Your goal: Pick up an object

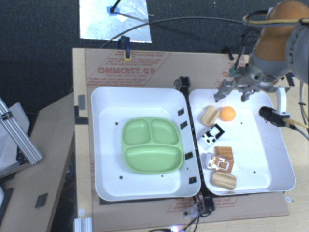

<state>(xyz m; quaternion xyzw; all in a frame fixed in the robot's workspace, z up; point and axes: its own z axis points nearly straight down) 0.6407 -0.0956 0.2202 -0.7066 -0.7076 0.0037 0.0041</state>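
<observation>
The tan cardboard sheet (145, 66) covering the tabletop (53, 129) bears faint red print reading "CHEMCAST GP". Dark carpet surrounds it, with a silvery foil square (113, 13) at the top. 2 shallow white bins sit side by side. The left bin (108, 129) holds a green 3-compartment plastic plate (152, 145). The right bin (270, 153) holds 5 small items: a brown-and-white printed card (221, 160), a tan wooden cylinder (223, 180), a tan rounded block (209, 115), an orange ball (227, 113) touching that block, and a black-and-white patterned tile (212, 133). The gripper (235, 93) hangs above the right bin's far edge, near the ball, fingers spread apart and gripping nothing.
</observation>
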